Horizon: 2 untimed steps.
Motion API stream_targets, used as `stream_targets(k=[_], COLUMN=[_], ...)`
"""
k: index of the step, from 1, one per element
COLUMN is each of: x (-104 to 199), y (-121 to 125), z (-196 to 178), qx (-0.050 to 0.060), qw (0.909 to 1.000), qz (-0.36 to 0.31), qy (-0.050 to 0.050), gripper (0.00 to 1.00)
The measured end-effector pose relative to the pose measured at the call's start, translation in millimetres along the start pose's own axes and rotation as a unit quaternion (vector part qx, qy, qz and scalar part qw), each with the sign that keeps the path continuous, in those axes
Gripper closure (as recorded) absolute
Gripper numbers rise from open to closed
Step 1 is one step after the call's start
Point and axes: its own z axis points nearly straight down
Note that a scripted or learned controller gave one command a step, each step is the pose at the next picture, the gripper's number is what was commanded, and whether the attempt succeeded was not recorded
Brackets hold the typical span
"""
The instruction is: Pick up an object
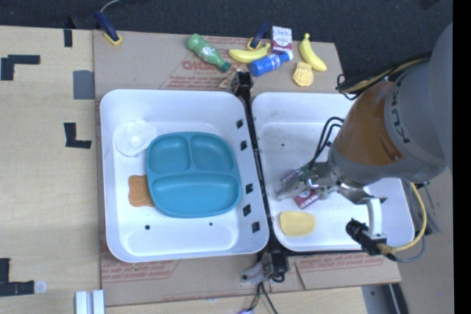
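A small red packet (307, 196) is being pinched between the fingers of the gripper (298, 186) inside the right bin (294, 121), just above a yellow piece (296, 223).

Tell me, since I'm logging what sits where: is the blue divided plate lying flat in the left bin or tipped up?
Flat. The blue divided plate lies face-up on the left bin's floor, all three compartments showing.

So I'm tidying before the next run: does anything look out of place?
Yes: toys lie outside the bins on the cardboard behind them: a green bottle, two bananas, a blue bottle.
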Motion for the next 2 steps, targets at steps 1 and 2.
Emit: stream_targets(k=[1,2], x=[-1.2,57.0], y=[0.9,4.6], z=[-9.9,-123.9], qx=[-0.002,0.0], qw=[1.0,1.0], qz=[0.001,-0.001], qy=[-0.002,0.0], gripper=[1.0,1.0])
